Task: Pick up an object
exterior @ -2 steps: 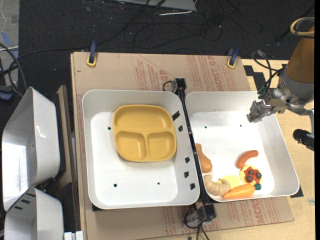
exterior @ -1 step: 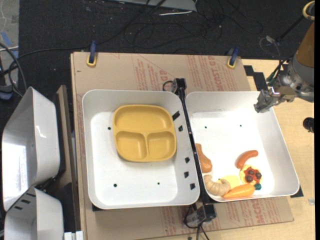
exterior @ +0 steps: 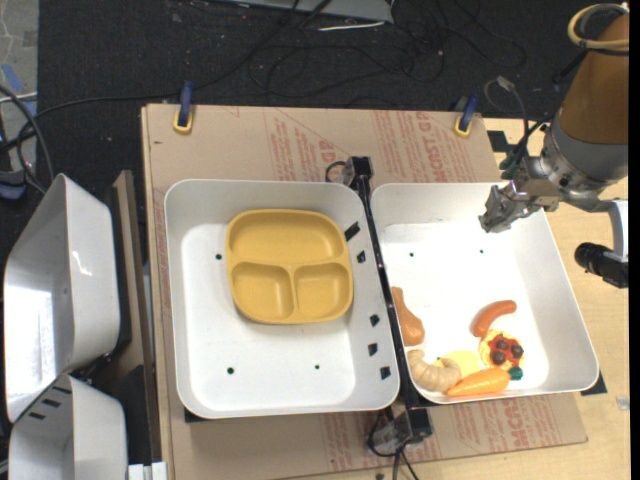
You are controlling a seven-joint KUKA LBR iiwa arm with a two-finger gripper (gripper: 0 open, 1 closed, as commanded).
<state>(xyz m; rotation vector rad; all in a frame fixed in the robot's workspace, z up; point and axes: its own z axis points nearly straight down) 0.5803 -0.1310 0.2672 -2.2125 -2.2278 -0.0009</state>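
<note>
Your claw (exterior: 497, 218) hangs over the far edge of the right bin (exterior: 450, 213), and you cannot tell how it is set; nothing shows in its grasp. The toy foods lie well apart from it at the near corner: a sausage (exterior: 494, 315), a carrot (exterior: 478, 382), a squash (exterior: 407, 318). By that, the pick looks wholly undone: approach, grasp and lift are all left.

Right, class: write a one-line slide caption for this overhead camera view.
Gripper hovers over the right bin's far edge; toy foods cluster at its near side; a yellow divided plate sits in the left bin.
</note>
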